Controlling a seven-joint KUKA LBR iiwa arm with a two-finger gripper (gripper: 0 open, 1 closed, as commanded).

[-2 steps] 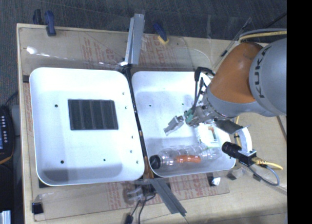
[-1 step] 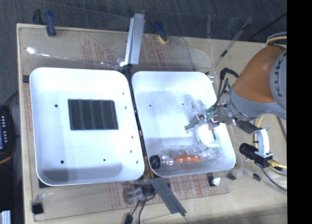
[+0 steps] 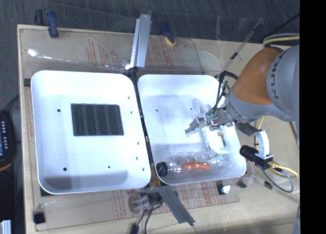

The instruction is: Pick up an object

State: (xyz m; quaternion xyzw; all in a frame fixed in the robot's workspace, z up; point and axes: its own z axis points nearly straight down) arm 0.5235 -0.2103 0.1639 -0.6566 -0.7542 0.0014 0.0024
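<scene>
A clear plastic bottle (image 3: 191,166) with a black cap and an orange patch lies on its side along the front wall of the right bin (image 3: 168,90). Just above it, near the bin's right wall, rests a small clear and white packet (image 3: 217,142) with green and red marks. My gripper (image 3: 202,119) hangs low over the right half of this bin, directly above the packet's upper end and apart from the bottle. The grey arm with its orange band (image 3: 254,83) reaches in from the right.
The left bin (image 3: 51,167) holds a dark ribbed rectangular panel (image 3: 97,119) at its middle. A metal bar (image 3: 140,39) rises behind the seam between the bins. Blue clamps (image 3: 51,23) sit on the bench's back edge, and cables (image 3: 277,169) trail at the right.
</scene>
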